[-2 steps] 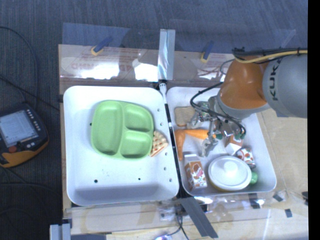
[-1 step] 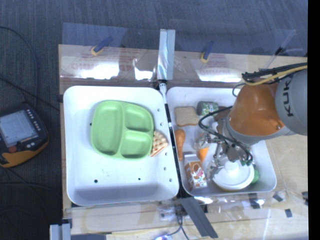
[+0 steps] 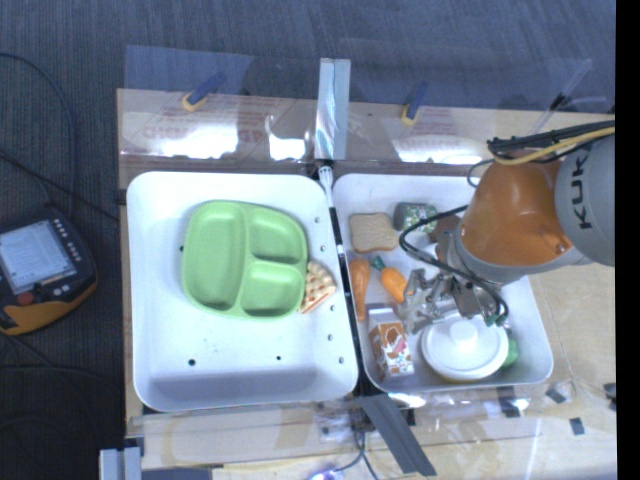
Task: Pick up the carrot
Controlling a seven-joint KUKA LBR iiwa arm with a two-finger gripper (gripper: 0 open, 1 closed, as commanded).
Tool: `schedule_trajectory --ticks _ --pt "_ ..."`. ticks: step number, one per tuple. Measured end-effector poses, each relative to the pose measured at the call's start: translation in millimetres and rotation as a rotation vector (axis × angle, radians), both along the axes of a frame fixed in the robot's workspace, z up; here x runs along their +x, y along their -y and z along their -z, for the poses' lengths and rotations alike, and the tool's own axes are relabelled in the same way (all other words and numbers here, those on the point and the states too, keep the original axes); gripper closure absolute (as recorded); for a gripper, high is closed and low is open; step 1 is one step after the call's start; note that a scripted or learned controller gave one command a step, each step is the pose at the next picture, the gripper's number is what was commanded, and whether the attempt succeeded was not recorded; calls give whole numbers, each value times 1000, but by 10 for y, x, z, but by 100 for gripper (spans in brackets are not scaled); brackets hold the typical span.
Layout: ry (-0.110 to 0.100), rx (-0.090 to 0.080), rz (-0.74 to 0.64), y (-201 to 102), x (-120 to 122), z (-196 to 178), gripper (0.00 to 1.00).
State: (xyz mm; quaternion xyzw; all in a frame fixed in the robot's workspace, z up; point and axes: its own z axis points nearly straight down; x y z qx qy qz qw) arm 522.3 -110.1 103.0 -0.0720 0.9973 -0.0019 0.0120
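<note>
Presently hangs low inside the right bin [image 3: 545, 363], the claw [image 3: 430, 306] under the orange band [image 3: 515, 218] of the arm reaching in from the right. Cannot tell whether spread or pressed together: metal parts too tangled and small to read. Pinches nothing that can be made out. Finds the carrot [image 3: 394, 284] just left of the claw, lying on the bin floor, orange body angled with its green top pointing up-left, away from the claw; cannot tell whether touching the claw or barely apart. Further left of the claw, past the carrot, notes a second orange piece [image 3: 358, 286] lying along the bin's left wall. Up and left of the claw, sees a slice of bread [image 3: 372, 231] lying flat, and straight above the claw a dark green item [image 3: 413, 213], too blurred to name. Just below and right of the claw, touching or nearly so, sits a round white bowl [image 3: 462, 348] with a bit of green [image 3: 511, 350] behind its far right side. Below and left of the claw, stands a small printed carton [image 3: 391, 348]. Well to the left of the claw, in the left bin [image 3: 150, 368], rests a green divided plate [image 3: 240, 258] with a waffle-like piece [image 3: 318, 286] against its near edge. Carries both bins on the pale tabletop [image 3: 580, 438].
</note>
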Motion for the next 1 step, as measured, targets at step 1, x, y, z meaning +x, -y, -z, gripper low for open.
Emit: schedule_trajectory --ticks 1 --pt "-18 2 51 -678 -48 -475 100"
